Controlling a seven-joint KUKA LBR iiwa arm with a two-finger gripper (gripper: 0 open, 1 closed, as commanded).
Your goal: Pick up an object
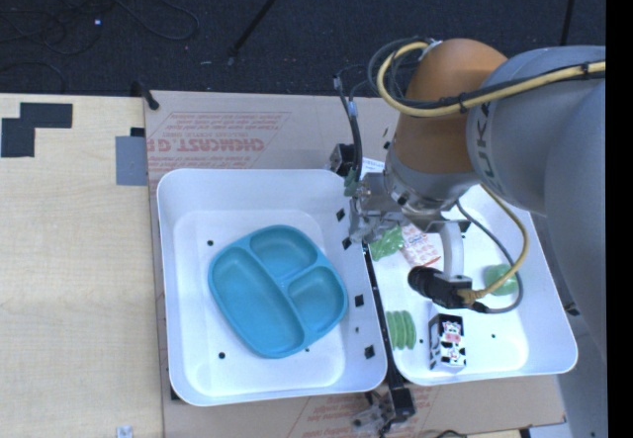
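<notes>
My gripper (364, 226) hangs low over the left edge of the right bin (542, 345), under the orange wrist band. A small green item (387, 242) lies right beside it, partly under the gripper's body. A pink-and-white packet (423, 249) rests just to the right of that. Nearer the front of this bin lie a ribbed green piece (402, 328) and a black-and-white cow-patterned object (447, 342). A pale green object (502, 280) sits toward the right side. I see nothing held in the gripper.
The left bin (170, 288) holds a blue divided plate (277, 290). The wall between the two bins runs directly beside the gripper. Both bins stand on a cardboard sheet (227, 134), with a wooden bench top to the left.
</notes>
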